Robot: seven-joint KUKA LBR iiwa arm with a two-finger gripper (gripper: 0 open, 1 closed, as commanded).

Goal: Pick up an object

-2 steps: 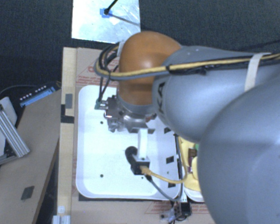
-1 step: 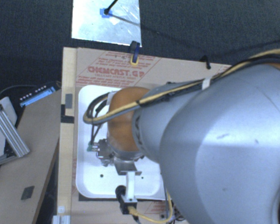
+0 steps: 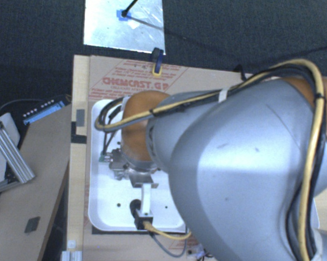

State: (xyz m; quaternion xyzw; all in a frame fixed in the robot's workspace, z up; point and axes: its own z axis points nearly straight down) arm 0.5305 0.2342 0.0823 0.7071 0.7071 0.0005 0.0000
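My grey arm with its orange band (image 3: 139, 114) reaches in from the right and covers most of the view, including the right bin. The gripper (image 3: 130, 172) points down into the left white bin (image 3: 105, 209), near the middle of the bin and close to its floor. The wrist body hides whatever lies under it. A small green speck (image 3: 102, 158) shows at the gripper's left side, and I cannot tell what it is. The bare part of the bin floor toward the front holds no loose object that I can make out.
A cardboard sheet with red print (image 3: 136, 78) lies behind the bin, with a small blue and yellow clamp (image 3: 156, 59) at its far edge. A shiny metal plate (image 3: 124, 18) lies further back. Aluminium rails (image 3: 6, 149) stand at the left.
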